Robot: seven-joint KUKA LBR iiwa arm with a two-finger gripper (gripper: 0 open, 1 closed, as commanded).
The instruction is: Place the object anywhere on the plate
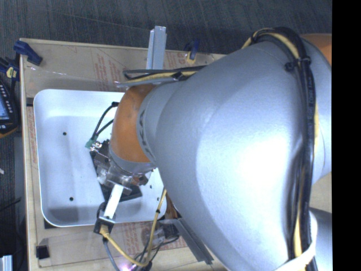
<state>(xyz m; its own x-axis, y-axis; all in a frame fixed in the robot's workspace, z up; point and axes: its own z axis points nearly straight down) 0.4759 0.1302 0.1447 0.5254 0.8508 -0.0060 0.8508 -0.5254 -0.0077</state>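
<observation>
Camera view: arm reaches left, wrist low over white bin.

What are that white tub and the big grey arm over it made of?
White bin: probably moulded plastic, smooth and slightly glossy, judging by its rounded corners and soft sheen. Grey arm: a smooth satin shell, painted metal or plastic, with broad soft highlights; I can't tell which.

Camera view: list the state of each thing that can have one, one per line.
Arm: reaching from the right over the bins, covering most of them.
Gripper: down in the left bin, its tips hidden by the wrist.
Left bin: upright on the bench, its floor in view bare.
</observation>
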